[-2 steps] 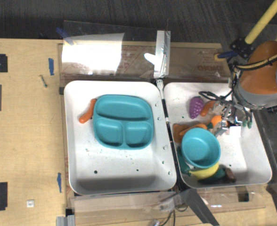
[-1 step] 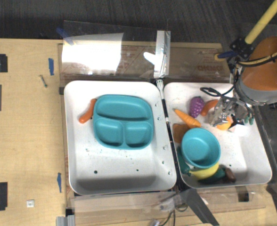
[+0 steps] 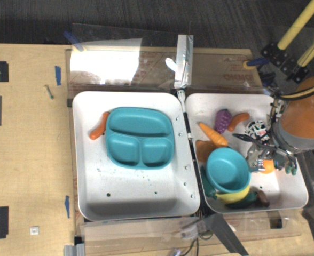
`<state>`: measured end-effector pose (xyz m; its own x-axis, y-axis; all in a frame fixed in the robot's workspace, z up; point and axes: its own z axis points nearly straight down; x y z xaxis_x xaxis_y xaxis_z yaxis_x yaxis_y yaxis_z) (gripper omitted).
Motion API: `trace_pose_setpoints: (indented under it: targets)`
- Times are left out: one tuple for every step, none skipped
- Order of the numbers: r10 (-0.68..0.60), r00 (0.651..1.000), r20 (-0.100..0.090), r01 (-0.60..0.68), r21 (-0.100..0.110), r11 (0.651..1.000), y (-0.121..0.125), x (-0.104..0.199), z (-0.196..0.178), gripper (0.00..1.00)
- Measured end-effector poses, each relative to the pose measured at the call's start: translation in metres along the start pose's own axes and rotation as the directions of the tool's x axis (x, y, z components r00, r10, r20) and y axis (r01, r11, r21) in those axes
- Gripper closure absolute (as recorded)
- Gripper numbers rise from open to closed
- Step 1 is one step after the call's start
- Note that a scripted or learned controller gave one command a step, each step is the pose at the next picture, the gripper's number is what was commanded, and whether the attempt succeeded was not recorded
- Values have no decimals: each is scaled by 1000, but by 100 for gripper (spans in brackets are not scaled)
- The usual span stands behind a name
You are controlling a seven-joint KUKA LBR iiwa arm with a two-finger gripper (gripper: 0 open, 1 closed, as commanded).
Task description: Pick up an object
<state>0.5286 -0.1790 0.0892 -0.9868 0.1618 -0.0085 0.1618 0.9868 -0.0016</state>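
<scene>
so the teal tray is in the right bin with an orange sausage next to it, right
Not quite. The camera view shows the teal tray in the left bin, not the right one. The orange sausage does lie beside it, at its left edge.

Both white bins look like smooth moulded plastic with a soft sheen; the left bin (image 3: 87, 196) is speckled with small dark marks. Inside it, the teal divided tray (image 3: 140, 136) is matt plastic, and the orange piece (image 3: 99, 126) touching the tray's left edge is glossy. In the right bin (image 3: 296, 193), the teal bowl (image 3: 228, 168) has a smooth, slightly shiny surface, and the carrot (image 3: 213, 134) above the bowl looks like plastic. The table (image 3: 23, 159) is pale, matt wood-like board. Behind the left bin, a clear sheet (image 3: 106, 63) glares brightly. The hand (image 3: 264, 156) shows bare metal parts.
</scene>
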Motion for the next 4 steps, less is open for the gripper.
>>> trace_pose_setpoints:
  targets:
    - [64,998,6,-64,-1,998,-6,-31,-154,100]
    - [145,989,-7,-145,-4,989,73,-41,-123,100]
    - [149,989,-4,-149,-2,989,70,-41,-124,0]
    - [264,964,-9,-264,1,964,40,21,-47,0]
